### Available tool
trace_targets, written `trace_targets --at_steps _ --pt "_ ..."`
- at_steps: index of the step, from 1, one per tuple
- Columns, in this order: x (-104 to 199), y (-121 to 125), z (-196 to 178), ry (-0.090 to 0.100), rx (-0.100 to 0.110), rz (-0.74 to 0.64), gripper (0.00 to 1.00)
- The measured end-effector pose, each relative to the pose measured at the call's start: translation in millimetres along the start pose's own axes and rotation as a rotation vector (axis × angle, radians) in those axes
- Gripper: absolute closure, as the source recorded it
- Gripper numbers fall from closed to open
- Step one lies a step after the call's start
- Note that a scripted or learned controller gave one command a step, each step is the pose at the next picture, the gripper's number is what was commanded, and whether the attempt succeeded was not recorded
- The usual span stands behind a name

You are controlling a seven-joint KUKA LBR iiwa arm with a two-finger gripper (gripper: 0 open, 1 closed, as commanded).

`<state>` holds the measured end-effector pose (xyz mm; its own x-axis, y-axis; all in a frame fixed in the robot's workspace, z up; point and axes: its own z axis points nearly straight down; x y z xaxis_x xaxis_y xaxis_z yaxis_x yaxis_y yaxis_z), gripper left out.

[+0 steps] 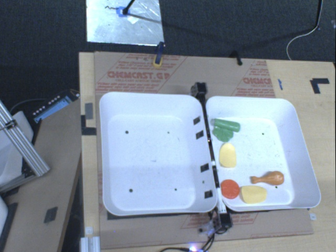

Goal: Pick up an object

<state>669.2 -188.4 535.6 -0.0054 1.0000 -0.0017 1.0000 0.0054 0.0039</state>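
Nearest the camera, along the front wall of the right-hand white bin (pixel 303 147), lie a flat yellow piece (pixel 253 194) and, just beside it toward the divide between the bins, a round red piece (pixel 230 188). Slightly farther back, a brown toy drumstick (pixel 269 178) lies on its side, just behind the yellow piece. Farther into the same bin, a pale yellow oval piece (pixel 227 155) sits close to the wall shared with the neighbouring bin. Behind the oval, a green piece (pixel 226 129) lies near the bin's far corner. The left-hand white bin (pixel 152 151) sits alongside, the two joined by a row of small dark clips. Both bins rest on a brown printed cardboard sheet (pixel 136 75) covering the worktop (pixel 58 156). At the sheet's far edge stands a small yellow and blue clip (pixel 158 56). Beyond the worktop, on dark carpet, lies a shiny silver square sheet (pixel 124 14). A thin white cable (pixel 304 33) curls in the far corner. Whether the end effector is released or clenched cannot be told.
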Motion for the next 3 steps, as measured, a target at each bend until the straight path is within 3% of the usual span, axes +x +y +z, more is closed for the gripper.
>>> trace_targets --at_steps 1,2,3 --pt "-19 -24 0 0.000 0.001 0.005 1.00" --pt "39 -6 0 0.002 0.000 -0.004 1.00" --pt "-21 -22 0 -0.001 0.001 0.008 1.00"
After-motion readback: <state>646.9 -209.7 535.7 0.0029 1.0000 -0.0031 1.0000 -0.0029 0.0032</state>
